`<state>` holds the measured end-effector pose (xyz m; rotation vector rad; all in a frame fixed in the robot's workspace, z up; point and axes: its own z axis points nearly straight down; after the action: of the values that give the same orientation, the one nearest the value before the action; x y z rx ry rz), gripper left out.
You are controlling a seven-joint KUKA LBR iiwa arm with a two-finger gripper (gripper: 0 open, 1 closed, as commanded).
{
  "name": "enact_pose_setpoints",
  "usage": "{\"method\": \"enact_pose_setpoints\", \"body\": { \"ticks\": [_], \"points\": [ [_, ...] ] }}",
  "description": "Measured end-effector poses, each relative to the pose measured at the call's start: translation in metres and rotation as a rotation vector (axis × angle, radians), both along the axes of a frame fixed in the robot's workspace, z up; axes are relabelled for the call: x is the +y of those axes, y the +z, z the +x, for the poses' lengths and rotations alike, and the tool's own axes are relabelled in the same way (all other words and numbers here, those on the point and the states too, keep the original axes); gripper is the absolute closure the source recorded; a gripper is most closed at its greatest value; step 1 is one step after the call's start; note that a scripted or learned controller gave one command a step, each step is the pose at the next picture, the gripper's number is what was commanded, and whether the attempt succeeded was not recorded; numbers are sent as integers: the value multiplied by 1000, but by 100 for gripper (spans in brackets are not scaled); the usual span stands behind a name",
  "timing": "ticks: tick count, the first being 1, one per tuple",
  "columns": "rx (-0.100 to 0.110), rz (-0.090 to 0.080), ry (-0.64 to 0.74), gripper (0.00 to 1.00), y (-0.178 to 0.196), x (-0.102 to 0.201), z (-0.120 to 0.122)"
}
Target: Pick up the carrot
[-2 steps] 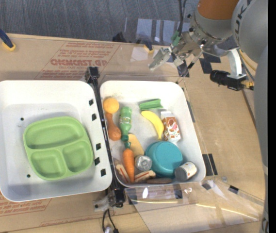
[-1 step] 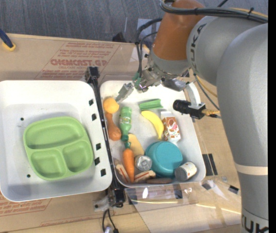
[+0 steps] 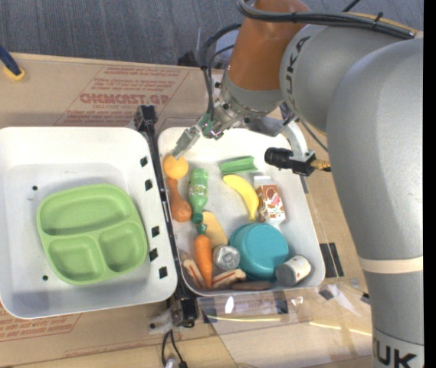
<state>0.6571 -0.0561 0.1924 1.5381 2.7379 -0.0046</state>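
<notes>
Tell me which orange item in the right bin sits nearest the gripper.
The round orange fruit at the bin's upper-left corner, just below the gripper. The carrot lies much farther down, beside the teal bowl.

The counter (image 3: 87, 83) is covered with printed brown cardboard. Two shallow white bins sit on it side by side — the left bin (image 3: 3, 205) toward the left edge, the right bin (image 3: 309, 236) touching it — filling the middle.

The divided tray (image 3: 91, 232) lies in the left bin (image 3: 18, 148). In the right bin (image 3: 306, 213), the carrot (image 3: 204, 253) lies at 9 o'clock of the bowl (image 3: 260, 249), the banana (image 3: 242, 193) at 12 o'clock.
</notes>
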Motion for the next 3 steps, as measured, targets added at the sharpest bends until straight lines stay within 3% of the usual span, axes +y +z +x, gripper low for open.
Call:
{"method": "enact_pose_setpoints", "body": {
  "ticks": [1,2,3],
  "points": [
    [1,-1,-80,0,0,20,0],
    [-4,-1,-246,0,96,51,1],
    [2,-2,-509,0,104,95,-1]
  ]
}}
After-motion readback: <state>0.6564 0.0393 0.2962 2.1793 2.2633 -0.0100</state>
